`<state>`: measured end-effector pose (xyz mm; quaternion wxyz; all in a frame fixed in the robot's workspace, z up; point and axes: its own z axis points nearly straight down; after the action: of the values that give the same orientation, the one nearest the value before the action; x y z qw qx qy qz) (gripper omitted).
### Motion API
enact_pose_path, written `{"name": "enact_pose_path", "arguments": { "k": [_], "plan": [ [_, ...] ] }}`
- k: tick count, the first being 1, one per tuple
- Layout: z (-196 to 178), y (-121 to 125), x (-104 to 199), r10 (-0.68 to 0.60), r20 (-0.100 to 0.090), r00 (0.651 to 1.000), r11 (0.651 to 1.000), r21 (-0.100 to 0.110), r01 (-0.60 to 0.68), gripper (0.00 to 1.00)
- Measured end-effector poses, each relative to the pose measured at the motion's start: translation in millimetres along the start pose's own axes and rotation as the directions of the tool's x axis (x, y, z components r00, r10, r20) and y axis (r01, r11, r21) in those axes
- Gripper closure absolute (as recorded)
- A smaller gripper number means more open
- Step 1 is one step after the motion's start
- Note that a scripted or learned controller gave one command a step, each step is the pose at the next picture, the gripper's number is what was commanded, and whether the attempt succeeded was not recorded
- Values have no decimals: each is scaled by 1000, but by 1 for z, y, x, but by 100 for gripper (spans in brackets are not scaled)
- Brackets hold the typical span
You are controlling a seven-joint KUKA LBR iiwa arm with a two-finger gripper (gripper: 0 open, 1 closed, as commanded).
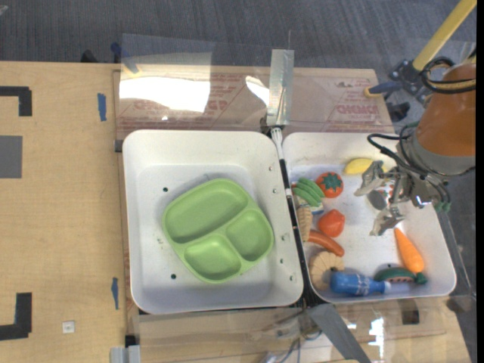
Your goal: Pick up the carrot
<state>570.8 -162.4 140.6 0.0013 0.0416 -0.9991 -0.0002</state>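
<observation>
- The gripper [387, 203] is hanging over the right bin [446, 274], reaching in from the right below the arm's orange band [452, 123].
- Its metal fingers [389, 221] are pointing down toward the bin floor; they seem to be standing slightly apart with nothing between them, though glare and clutter around the wrist are making this hard to read.
- The carrot [409, 251] is lying on the floor of the right bin, toward its right wall, tilted so that its narrow end is pointing up and left; it is sitting just below the fingertips, and I cannot tell whether they are touching it.
- A blue bottle [352, 282] is lying along the near wall of the same bin, with a green-and-dark toy [401, 276] just beside it, close under the carrot's thick end.
- A toy tomato [330, 184], a green bean pod [308, 190], a red pepper [331, 222] and a sausage-like piece [325, 242] are crowding the bin's left side.
- A yellow lemon-shaped piece [360, 165] is resting near the far wall.
- The left bin [144, 157] is holding a green divided plate [174, 218], well apart from the gripper.
</observation>
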Motion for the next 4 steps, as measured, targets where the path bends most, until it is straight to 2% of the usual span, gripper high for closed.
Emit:
{"name": "enact_pose_path", "arguments": {
  "k": [1, 2, 3, 4],
  "plan": [
    [51, -55, 59, -302, 13, 953, 953, 5, 302, 0],
    [50, -38, 81, -403, 17, 915, 915, 15, 403, 0],
    [38, -37, 77, -406, 27, 914, 914, 21, 405, 100],
    [25, 44, 38, -601, 10, 799, 799, 5, 601, 100]
  ]
}}
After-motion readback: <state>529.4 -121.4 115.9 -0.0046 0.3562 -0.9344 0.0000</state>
